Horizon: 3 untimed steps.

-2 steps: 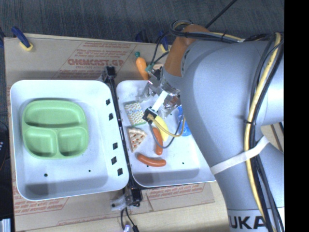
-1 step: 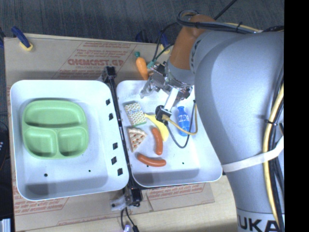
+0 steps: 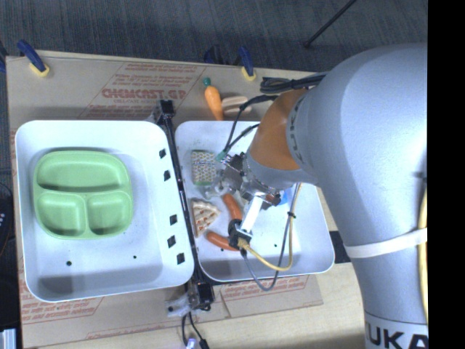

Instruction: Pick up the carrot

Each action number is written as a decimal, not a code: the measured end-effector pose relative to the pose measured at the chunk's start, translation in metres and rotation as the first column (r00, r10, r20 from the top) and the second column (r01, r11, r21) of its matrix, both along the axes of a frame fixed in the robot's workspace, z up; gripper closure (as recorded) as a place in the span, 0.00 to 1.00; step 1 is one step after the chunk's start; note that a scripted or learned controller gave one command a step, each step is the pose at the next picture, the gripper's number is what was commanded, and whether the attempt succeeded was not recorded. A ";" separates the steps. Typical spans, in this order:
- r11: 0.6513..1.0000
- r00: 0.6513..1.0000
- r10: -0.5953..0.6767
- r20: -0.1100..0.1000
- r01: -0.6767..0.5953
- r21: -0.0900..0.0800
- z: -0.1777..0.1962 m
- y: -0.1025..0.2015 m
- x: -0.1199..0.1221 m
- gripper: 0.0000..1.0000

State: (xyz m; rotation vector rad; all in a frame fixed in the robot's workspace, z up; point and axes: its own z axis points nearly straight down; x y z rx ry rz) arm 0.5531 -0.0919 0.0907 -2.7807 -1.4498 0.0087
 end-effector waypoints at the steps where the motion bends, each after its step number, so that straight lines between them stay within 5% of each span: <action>1: 1.000 1.000 0.022 0.003 -0.022 0.000 0.101 0.139 0.009 0.00; 2: 0.961 0.961 -0.278 -0.001 0.278 -0.003 0.100 0.127 -0.028 0.00; 3: 0.947 0.947 -0.320 0.033 0.320 -0.004 0.060 0.155 -0.018 0.00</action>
